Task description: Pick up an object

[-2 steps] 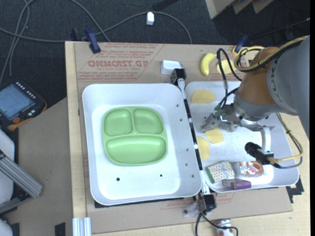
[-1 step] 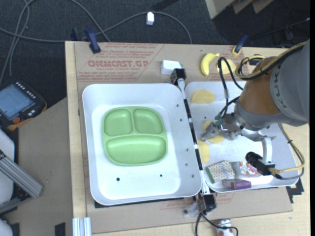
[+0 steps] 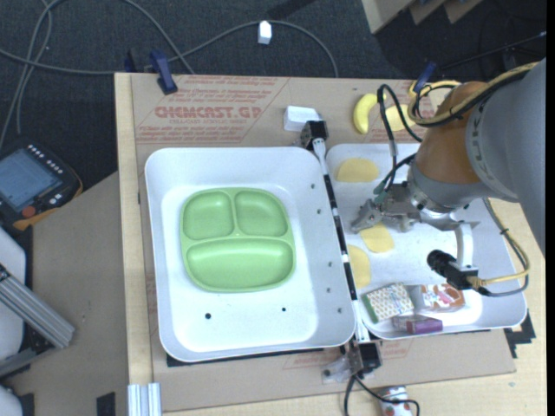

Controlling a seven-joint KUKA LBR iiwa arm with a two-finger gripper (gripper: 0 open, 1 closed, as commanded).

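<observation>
A dark carpet with loose cables surrounds the tan wooden table (image 3: 217, 102) that carries two shallow white bins. In the left white bin (image 3: 165, 258) we see a light green plastic divided plate (image 3: 237, 238). The right white bin (image 3: 499, 306) holds pale yellow flat pieces (image 3: 357, 171), a patterned small packet (image 3: 388, 302) and a purple cylindrical object (image 3: 418, 324) near its front edge. The grey arm with its orange band (image 3: 447, 150) reaches over this bin, and its tool (image 3: 381, 215) sits low beside one yellow piece (image 3: 378, 240). We cannot tell how the tool stands.
</observation>
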